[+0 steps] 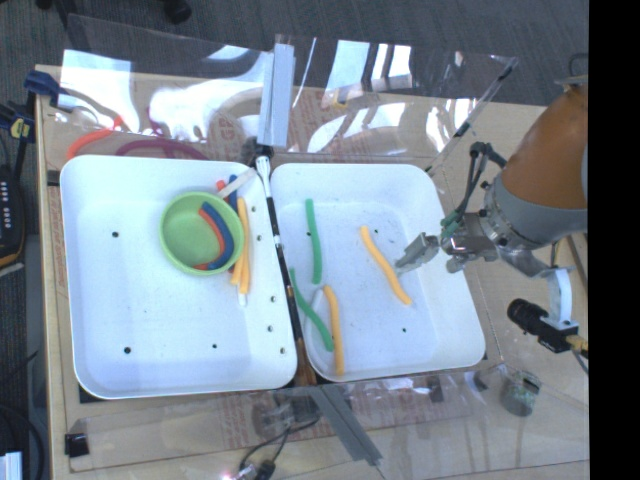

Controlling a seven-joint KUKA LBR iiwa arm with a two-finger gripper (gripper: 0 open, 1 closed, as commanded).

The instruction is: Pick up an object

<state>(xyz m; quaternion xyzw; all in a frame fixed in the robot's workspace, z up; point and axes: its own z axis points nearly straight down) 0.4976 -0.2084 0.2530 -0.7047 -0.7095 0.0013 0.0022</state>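
- The grey arm (540, 183) with its orange band comes in over the right edge of the bench, wrist tipped down toward the right bin (440, 343), a posture that reads as lining up for a pick.
- The left bin (120, 328) sits hard against the right bin along their shared edge, so anything lifted has a short trip across, if that's the plan.
- In the left bin, toward its far right corner, a green bowl (195, 233) lies with red and blue curved strips tucked inside it, and a couple of yellow sticks (242, 263) lean against its right side.
- Over in the right bin, a long green strip (314, 240) runs near the left edge, with a second green piece (310, 313) curling below it.
- An orange stick (335, 333) lies near the front left of that bin, touching the lower green piece.
- Now the likely target: an orange-yellow strip (385, 266) lies loose in the middle of the right bin, slanting toward the right edge, nothing on top of it.
- The gripper (415, 253) hangs just beside that strip's right end, above the bin floor. Whether its fingers are apart or together, I cannot tell from this angle; nothing visible sits between them.
- No readable writing or labels anywhere.
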